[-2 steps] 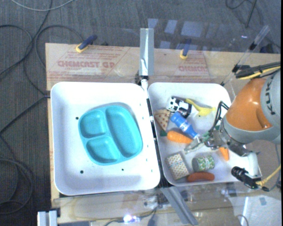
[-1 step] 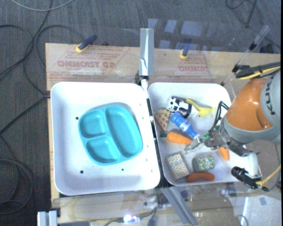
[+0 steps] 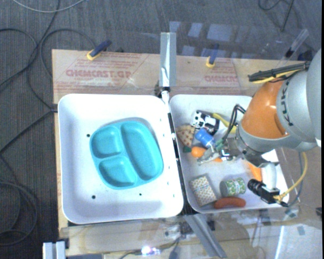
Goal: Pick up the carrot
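The carrot is a small orange piece in the right bin, near that bin's left-centre. More orange shows just to its right under the gripper. The gripper hangs low over the bin's middle, right beside the carrot, below the arm's orange band. Its tip is dark and cluttered, and the wrist hides part of the bin behind it.
Around the carrot lie a blue item, a waffle-like cracker and a black-and-white object. Nearer the front are a checkered block, a green can and a red sausage. The left bin holds a blue divided plate.
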You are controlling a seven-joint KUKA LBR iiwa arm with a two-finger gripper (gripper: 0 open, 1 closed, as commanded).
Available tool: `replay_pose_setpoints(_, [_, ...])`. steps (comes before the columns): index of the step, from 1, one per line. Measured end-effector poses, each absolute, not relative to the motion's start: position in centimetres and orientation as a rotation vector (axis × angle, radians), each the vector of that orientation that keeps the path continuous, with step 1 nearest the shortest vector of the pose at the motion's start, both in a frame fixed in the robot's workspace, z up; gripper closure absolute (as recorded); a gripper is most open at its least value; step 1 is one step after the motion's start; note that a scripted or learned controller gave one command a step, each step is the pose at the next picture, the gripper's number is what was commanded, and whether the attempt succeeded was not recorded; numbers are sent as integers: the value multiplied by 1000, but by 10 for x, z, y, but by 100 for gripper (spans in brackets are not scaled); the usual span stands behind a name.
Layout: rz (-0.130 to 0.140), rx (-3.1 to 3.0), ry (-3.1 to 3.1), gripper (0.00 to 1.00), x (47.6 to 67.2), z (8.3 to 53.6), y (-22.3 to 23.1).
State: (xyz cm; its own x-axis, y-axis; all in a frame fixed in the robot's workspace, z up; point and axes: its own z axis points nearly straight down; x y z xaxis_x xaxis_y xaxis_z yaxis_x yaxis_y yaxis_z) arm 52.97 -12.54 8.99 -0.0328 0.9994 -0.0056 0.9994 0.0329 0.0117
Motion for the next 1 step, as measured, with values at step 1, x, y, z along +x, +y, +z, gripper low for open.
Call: replay_pose_setpoints(1, [12,2178,2251,100,530,99,-124])
